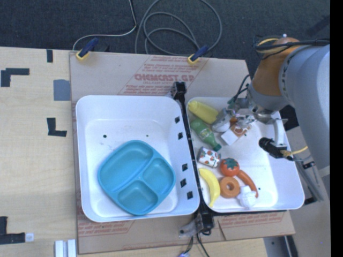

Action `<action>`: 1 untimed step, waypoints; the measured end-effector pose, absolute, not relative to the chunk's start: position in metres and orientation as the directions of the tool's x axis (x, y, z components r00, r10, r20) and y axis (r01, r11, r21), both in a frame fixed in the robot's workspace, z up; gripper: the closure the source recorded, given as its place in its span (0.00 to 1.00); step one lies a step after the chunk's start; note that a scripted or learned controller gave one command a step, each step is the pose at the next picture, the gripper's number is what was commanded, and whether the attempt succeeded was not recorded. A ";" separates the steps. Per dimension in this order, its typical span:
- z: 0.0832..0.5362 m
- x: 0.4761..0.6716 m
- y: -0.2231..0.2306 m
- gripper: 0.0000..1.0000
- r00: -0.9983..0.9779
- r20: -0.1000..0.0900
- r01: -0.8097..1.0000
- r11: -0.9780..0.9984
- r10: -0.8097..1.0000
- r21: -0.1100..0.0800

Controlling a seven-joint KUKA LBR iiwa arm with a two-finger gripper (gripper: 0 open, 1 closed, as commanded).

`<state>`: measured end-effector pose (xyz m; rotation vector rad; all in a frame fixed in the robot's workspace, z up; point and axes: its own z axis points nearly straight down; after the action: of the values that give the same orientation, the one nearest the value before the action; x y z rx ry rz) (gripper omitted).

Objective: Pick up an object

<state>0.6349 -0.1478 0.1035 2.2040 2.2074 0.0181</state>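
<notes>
While the arm (pixel 292 71) reaches in from the right, I read the camera view as the approach step: the hand (pixel 237 121) hangs low over the far part of the right bin (pixel 286 189), among small pieces I cannot identify. Whether it is released or clenched I cannot tell. Candidate objects lie just left and near of it: a yellow corn cob (pixel 202 111), a green bottle (pixel 206 133), a tomato (pixel 229 166), a banana (pixel 209 184), a carrot (pixel 247 180). My next move calls for a clean descent onto one item. The left bin (pixel 88 116) holds a blue divided plate (pixel 136 176); both bins sit on cardboard (pixel 155 76) over a wooden counter (pixel 32 165), with dark carpet (pixel 53 9) and a looped cable (pixel 179 28) beyond.
</notes>
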 end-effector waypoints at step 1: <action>0.104 0.634 -0.146 0.00 -0.002 -0.006 1.000 0.002 1.000 0.023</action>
<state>0.6341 -0.1463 0.1035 2.2047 2.2093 0.0187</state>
